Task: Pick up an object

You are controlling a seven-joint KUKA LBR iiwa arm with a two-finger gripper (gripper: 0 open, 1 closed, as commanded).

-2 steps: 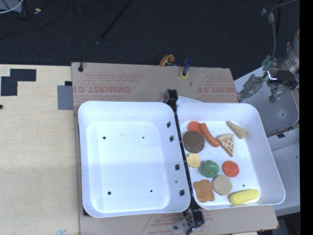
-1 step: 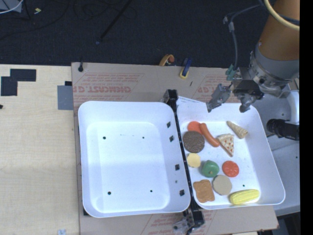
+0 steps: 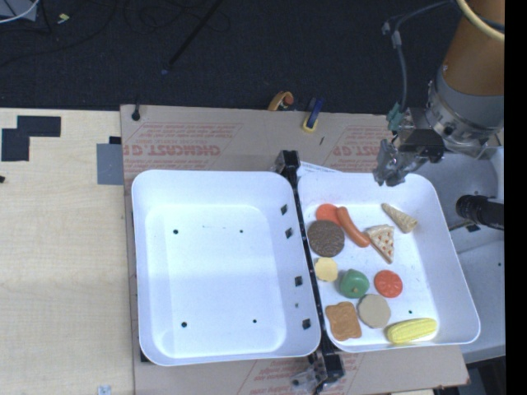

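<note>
- Gripper (image 3: pixel 390 175): positioned above the far rim of the right bin (image 3: pixel 449 245); jaw state cannot be told.
- Candidate objects: toy foods clustered in this bin, the bread wedge (image 3: pixel 399 217) nearest.
- Risk: tight packing, so a neighbour may be nudged and a grasp missed.

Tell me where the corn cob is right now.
The corn cob lies in the right bin, at its near right corner, beside the tan disc.
</note>
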